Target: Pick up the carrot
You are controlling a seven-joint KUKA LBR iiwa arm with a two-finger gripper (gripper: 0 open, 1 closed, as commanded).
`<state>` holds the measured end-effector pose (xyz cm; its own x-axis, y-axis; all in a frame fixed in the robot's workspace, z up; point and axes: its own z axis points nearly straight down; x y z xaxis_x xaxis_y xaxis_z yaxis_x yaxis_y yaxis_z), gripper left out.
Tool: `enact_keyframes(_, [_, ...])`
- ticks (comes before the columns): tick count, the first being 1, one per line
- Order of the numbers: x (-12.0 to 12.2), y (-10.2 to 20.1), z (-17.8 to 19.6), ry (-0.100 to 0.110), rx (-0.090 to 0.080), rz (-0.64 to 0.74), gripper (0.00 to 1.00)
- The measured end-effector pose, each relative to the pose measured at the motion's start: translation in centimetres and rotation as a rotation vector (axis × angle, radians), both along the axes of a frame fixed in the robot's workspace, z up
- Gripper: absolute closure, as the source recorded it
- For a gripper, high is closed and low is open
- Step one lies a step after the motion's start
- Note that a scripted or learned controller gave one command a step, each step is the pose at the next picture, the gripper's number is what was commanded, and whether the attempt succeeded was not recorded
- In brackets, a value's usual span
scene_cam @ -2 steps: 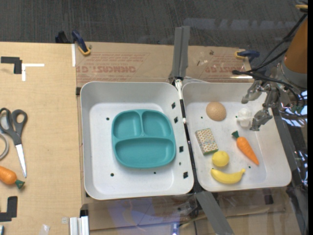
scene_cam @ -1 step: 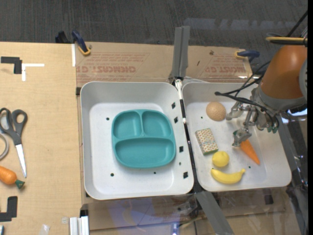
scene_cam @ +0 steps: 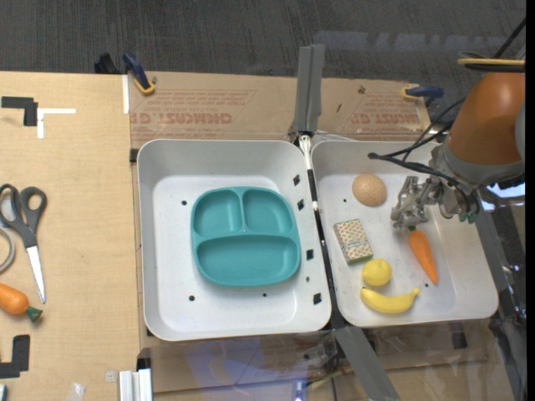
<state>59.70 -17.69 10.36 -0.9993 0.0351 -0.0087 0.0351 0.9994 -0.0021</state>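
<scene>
The gripper (scene_cam: 409,208) hovers just above the top end of the carrot (scene_cam: 424,256) in the right bin (scene_cam: 468,307), apparently approaching; its opening I cannot tell, and it must next descend astride the carrot.

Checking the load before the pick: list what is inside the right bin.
Inside the right bin: an egg, a patterned sponge, a lemon, a banana and the carrot. The gripper covers the floor beneath it.
</scene>
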Motion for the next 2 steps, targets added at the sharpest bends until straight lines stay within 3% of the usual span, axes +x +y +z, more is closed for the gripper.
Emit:
enact_keyframes(1, [-1.8,4.9,8.2,0.004,0.002,0.099,1.0])
enact_keyframes(2, [-3.3,2.8,15.3,0.003,-0.001,0.42,1.0])
